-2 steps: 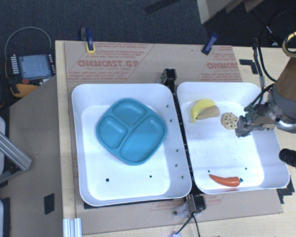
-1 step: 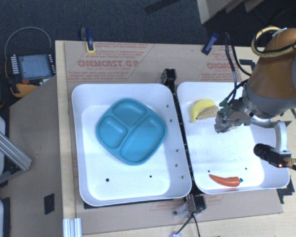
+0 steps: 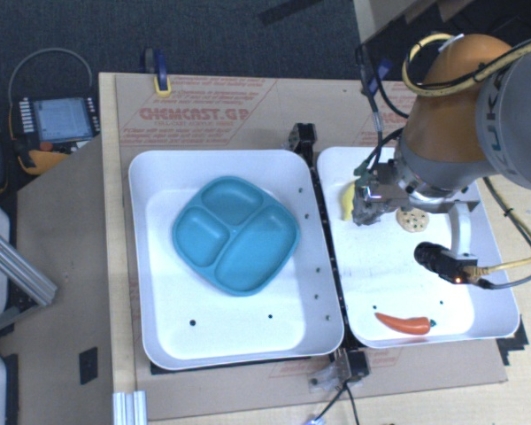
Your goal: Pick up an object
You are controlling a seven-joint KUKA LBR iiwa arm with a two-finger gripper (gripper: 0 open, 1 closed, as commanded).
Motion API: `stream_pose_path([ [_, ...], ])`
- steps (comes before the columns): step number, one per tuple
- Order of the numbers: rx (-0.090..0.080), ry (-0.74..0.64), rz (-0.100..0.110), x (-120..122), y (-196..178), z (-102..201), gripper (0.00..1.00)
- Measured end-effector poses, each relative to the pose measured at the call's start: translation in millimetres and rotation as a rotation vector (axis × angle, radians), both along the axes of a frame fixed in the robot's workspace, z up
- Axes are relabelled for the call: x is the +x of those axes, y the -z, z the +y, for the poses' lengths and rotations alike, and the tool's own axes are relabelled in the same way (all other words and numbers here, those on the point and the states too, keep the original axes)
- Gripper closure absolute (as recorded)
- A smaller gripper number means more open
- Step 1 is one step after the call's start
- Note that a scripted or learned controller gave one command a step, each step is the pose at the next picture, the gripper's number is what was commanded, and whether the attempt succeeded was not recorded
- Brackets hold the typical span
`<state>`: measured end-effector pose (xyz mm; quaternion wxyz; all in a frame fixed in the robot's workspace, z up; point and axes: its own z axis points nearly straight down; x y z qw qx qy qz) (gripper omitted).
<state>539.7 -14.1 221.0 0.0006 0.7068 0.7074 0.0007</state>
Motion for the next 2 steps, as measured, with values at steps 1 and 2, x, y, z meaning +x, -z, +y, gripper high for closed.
stream_pose_path([
  [1, 0.000, -0.004, 0.000, 10.7, 9.7, 51.0, 1.00],
  [2, 0.001, -0.004, 0.000, 16.1, 8.8, 96.4, 1.00],
])
